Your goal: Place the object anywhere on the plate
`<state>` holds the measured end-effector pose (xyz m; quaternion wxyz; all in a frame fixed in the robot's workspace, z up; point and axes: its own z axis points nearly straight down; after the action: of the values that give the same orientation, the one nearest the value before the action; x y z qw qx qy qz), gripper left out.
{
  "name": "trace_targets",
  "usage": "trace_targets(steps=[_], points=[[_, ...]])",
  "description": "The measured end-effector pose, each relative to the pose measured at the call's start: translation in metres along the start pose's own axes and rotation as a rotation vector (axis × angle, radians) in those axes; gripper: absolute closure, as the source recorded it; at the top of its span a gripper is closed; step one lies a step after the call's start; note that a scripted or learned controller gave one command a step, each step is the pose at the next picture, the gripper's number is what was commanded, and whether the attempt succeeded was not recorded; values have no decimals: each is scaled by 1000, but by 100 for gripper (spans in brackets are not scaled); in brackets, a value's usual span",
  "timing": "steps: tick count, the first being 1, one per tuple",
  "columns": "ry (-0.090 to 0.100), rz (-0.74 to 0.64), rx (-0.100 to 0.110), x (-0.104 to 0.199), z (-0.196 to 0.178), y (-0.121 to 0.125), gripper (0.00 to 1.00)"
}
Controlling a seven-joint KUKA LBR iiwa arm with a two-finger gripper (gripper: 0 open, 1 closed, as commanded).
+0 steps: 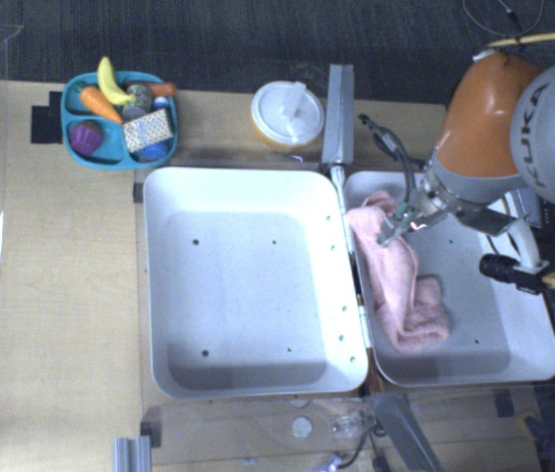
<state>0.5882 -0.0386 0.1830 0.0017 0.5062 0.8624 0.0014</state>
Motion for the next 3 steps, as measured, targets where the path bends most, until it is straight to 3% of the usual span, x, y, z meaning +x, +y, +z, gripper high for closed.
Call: trace_targets(steps=[1, 3], points=[[0, -7, 1, -1, -40, 3, 100], [2, -810, 0, 85, -32, 44, 100]])
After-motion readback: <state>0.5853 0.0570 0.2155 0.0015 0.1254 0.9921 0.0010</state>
